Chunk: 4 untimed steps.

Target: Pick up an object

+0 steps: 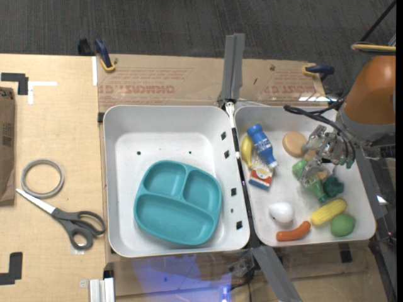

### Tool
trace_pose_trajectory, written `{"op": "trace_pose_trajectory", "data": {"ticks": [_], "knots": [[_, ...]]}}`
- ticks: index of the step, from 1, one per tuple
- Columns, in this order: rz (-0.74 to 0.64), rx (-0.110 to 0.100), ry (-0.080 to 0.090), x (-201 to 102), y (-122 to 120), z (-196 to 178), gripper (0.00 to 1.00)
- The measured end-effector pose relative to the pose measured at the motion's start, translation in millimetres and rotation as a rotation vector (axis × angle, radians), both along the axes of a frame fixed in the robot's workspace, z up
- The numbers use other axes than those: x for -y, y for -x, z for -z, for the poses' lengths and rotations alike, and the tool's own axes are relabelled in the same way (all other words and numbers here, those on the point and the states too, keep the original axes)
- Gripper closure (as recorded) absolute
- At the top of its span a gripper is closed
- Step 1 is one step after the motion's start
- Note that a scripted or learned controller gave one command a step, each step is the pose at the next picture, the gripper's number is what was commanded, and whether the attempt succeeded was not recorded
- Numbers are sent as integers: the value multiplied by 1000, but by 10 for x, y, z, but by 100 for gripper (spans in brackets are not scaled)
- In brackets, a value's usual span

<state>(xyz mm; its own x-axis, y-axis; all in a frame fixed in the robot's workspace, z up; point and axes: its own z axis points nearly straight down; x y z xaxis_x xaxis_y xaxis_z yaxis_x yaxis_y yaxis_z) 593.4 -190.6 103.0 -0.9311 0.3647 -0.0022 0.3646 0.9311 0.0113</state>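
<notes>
The right bin (365, 187) holds several toy foods. A blue bottle (259, 147) and a yellow banana (246, 150) lie at its left, above a red and white carton (261, 178). A tan bun (293, 144) sits near the middle. Along the front are a white egg (281, 212), an orange carrot (293, 232), a yellow corn cob (329, 211) and a green lime (342, 225). My gripper (312, 170) hangs low over the bin's right half, right of the bun and just above a dark green piece (330, 188), part of which it hides.
The left bin (119, 143) holds a teal divided plate (178, 201). Scissors (69, 219) and a tape roll (42, 177) lie on the bench at the left. Blue clamps (104, 54) and a grey divider bar (232, 68) stand behind the bins.
</notes>
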Motion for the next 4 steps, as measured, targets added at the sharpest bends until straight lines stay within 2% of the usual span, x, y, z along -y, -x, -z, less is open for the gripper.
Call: {"op": "trace_pose_trajectory", "data": {"ticks": [1,2,3,4], "knots": [[-30,-4,11,-53,260,106,0],[-32,0,12,-57,246,5,100],[-11,-1,11,-286,249,-1434,100],[-89,-6,9,-439,1157,-139,100]]}}
